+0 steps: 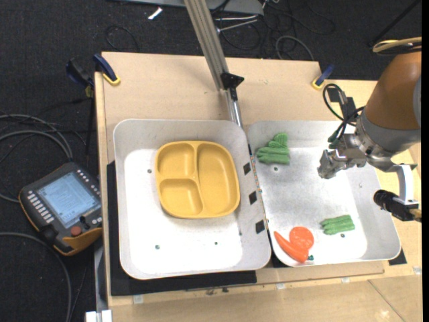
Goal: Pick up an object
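carrot [290,247] long axis diagonal, tip pointing upper-left.

Brightness: the bench [167,86] is evenly and brightly lit.
Shadows: only soft, faint ones are cast around the yellow plate [198,178].
Glare: the white bins [134,180] are slightly washed out.
Focus: moderate sharpness, some graininess.

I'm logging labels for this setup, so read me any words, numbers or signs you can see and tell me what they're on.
No text can be read in this picture.
Teach pendant left of the bench: its lit screen shows rows of content, too small and blurred to read.
Yellow divided plate, white bins and toy vegetables: no visible markings.
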You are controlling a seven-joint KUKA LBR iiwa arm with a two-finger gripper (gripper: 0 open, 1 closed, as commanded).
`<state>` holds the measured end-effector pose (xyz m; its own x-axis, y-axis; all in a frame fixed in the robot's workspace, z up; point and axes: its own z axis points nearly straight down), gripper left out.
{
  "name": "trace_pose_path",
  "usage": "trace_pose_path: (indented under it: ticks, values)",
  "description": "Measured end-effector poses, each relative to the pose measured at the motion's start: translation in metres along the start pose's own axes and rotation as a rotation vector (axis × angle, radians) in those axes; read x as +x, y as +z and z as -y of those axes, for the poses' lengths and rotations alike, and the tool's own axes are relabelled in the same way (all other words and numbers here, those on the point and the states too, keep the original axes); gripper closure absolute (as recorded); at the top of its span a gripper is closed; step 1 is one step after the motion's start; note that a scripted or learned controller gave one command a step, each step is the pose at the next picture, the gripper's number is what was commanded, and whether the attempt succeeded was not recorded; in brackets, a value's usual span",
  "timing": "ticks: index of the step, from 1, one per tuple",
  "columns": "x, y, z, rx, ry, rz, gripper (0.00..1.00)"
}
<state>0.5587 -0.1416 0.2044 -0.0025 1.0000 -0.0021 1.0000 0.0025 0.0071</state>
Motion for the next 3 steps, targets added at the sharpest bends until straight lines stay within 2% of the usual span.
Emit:
trace_pose_path:
  ticks: [1, 3]
  values:
    - [0.0, -0.035, -0.002, 0.002, 0.0, 0.0, 1.0]
    - [0.099, -0.048, -0.002, 0.007, -0.006, -0.004, 1.0]
